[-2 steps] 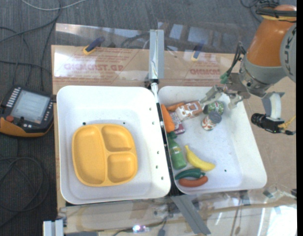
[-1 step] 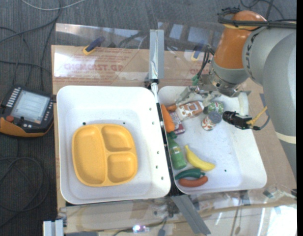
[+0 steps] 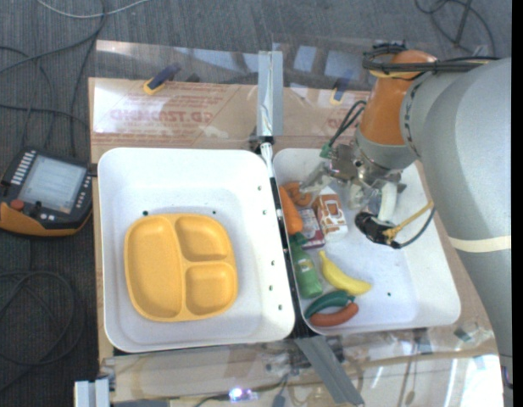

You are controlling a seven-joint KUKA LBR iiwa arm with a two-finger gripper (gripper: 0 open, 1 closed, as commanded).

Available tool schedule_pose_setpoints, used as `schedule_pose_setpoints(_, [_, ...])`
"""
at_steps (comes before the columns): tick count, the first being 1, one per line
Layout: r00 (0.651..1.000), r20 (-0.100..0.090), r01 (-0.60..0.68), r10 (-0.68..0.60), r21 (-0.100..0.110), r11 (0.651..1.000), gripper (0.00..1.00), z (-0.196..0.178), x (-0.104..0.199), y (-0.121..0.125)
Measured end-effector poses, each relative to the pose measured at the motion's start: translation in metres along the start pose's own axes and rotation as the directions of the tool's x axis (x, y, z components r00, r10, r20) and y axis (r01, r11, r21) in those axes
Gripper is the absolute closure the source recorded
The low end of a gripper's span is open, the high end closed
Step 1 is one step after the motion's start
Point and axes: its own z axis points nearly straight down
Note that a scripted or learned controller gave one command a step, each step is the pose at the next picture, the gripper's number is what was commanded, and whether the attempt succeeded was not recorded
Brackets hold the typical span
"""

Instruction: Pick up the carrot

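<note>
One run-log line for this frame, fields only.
task: pick up carrot | carrot: right bin, at left wall, not grasped | gripper: above bin's upper part, beside carrot | yellow tray: left bin

**Lighting's decent, sharpness not so much**

Pretty bright and even overall, light seems to come from overhead. The two shallow white plastic bins (image 3: 244, 164) are nearly blown out, so their rims wash into the floor of each. Only soft shadows, mostly a faint one hugging the yellow three-compartment plastic tray (image 3: 181, 266). The clear plastic sheet over the brown cardboard (image 3: 176, 113) throws pale glare patches. Everything's a bit soft and grainy, and the big grey arm casing (image 3: 473, 159) looks blurry up close.
</note>
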Motion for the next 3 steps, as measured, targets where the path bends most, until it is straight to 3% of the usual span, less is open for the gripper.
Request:
schedule_pose_setpoints(1, [1.000,0.002,0.001,-0.001,0.004,1.000,1.00,-0.008,0.000,-0.001])
schedule_pose_setpoints(2, [0.999,-0.003,0.053,-0.053,0.002,0.999,1.00,-0.073,0.015,-0.105])
schedule_pose_setpoints(3, [0.880,0.005,0.476,-0.476,-0.005,0.880,1.00,-0.075,0.052,-0.157])
